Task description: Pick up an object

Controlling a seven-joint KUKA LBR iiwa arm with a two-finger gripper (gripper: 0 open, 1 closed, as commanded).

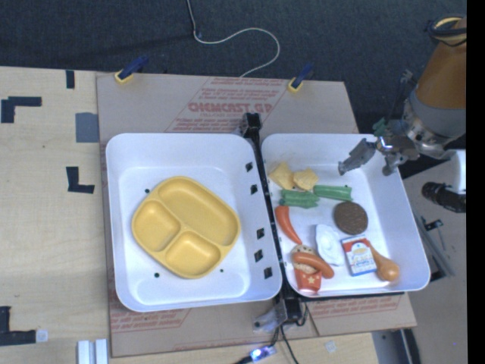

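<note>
The tool (369, 156) hangs over the far right corner of the right bin (405, 226), its two dark metal fingers spread apart with nothing between them, one angled toward the bin's middle and the other near the rim. Behind it rises the grey arm with its orange band (443, 78). The things to pick lie in this smooth white plastic bin, all nearer the camera and leftward of the tool. Closest, just left and below it, sits a pair of lumpy pale yellow pieces (293, 177), and right under them a knobbly green bean pod (315, 196) stretches flat across the floor. Straight below the tool lies a round, dark brown, rough-faced patty (351, 218). Further toward the camera are a glossy white rounded piece (328, 243), a small flat red-and-white carton (358, 256), and a tan drumstick-shaped piece (385, 268) touching the carton's right side. A slim, tapered orange-red carrot (286, 224) lies along the bin's left wall, and below it a hot dog (311, 265) rests on a red piece in the near left corner. Well apart to the tool's left, the second white bin (121, 165) holds a matte yellow tray (186, 226) with rounded corners and three moulded compartments. Both bins sit on a sheet of brown cardboard (220, 105) spread on the pale wooden bench (45, 226).
</note>
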